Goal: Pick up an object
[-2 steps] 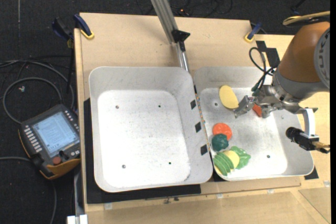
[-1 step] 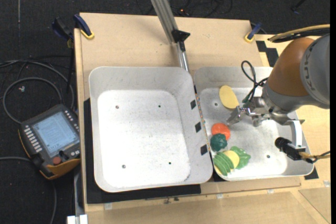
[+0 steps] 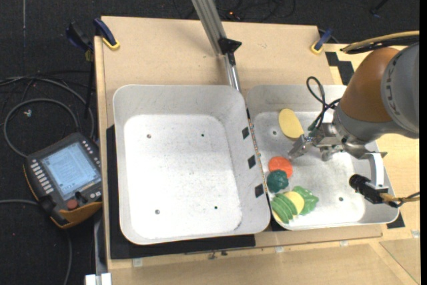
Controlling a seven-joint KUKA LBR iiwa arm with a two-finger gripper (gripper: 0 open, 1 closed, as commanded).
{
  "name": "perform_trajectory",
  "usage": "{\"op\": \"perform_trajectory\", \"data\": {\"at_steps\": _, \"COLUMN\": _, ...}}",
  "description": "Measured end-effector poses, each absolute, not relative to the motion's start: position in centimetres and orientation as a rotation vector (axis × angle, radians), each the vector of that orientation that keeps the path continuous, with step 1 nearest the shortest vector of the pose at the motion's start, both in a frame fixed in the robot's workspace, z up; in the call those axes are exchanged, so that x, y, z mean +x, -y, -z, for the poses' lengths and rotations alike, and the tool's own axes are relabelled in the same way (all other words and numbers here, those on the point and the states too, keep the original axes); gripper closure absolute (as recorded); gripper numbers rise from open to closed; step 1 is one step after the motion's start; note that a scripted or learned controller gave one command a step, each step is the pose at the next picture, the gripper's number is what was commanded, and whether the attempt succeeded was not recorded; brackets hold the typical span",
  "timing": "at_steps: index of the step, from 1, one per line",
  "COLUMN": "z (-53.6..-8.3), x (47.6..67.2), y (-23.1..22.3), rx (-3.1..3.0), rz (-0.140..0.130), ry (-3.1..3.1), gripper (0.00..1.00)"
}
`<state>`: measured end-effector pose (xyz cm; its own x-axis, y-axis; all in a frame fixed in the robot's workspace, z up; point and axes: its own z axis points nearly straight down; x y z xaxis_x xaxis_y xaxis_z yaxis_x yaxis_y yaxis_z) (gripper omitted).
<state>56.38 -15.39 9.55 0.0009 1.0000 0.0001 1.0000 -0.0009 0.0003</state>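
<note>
The right bin [image 3: 347, 210] holds a flat yellow oval object [image 3: 290, 122] near its back, an orange-red ball [image 3: 280, 164] at its left side, a dark green ball [image 3: 277, 180] just below that, and a green and yellow toy [image 3: 294, 202] at the front. My gripper [image 3: 308, 145] hangs low over the bin's middle, just below and right of the yellow oval and right of the orange-red ball. Nothing shows between its fingers. The grey and orange arm covers the bin's right part.
The left bin [image 3: 179, 163] lies beside the right one, a raised divider edge [image 3: 252, 143] between them. A slanted metal pole [image 3: 207, 7] crosses the bench's back. Clamps [image 3: 107, 33] sit at the bench corners. A teach pendant [image 3: 63, 173] lies on the floor left.
</note>
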Motion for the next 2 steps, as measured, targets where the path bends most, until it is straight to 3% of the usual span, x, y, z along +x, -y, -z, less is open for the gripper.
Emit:
{"op": "perform_trajectory", "data": {"at_steps": 1, "z": -10.6, "x": 56.4, "y": 15.4, "rx": 2.222, "rz": -0.002, "ry": -2.219, "gripper": 1.00}}
{"op": "perform_trajectory", "data": {"at_steps": 2, "z": -16.9, "x": 56.9, "y": 15.5, "rx": 2.215, "rz": -0.005, "ry": -2.220, "gripper": 1.00}}
